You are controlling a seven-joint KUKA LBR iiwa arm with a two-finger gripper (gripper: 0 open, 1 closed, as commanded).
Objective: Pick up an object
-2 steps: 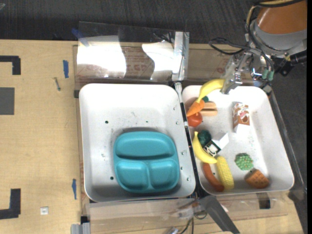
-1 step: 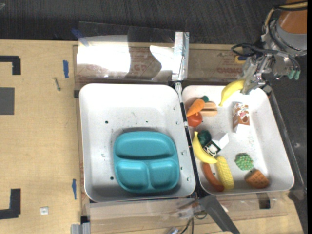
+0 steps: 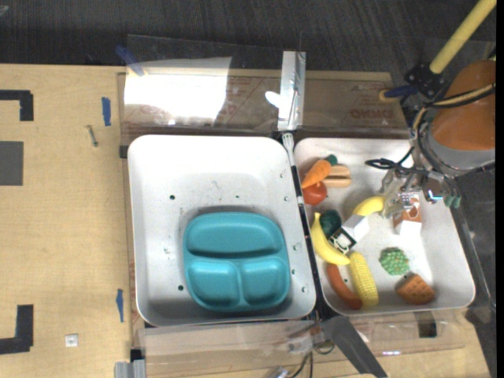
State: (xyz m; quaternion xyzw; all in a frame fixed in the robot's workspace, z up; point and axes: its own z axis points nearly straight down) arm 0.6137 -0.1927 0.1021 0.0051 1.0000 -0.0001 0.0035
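The right bin (image 3: 463,258) holds several toy foods. A carrot (image 3: 315,172), a hot dog (image 3: 339,179) and a red piece (image 3: 314,194) lie at its far left. A banana (image 3: 323,244), a corn cob (image 3: 363,278) and a red sausage (image 3: 339,285) lie near the front left. A green broccoli (image 3: 393,260) and an orange-brown piece (image 3: 415,289) sit at the front right. A small yellow piece (image 3: 368,206) lies mid-bin. My gripper (image 3: 403,205) hangs low over the bin's right half, just right of the yellow piece and beyond the broccoli.
The left bin (image 3: 157,172) holds a teal divided plate (image 3: 235,260). A dark green item (image 3: 329,220) and a white-and-black block (image 3: 351,233) lie beside the banana. Cables and the orange-banded wrist (image 3: 465,124) hang over the right bin's far right corner.
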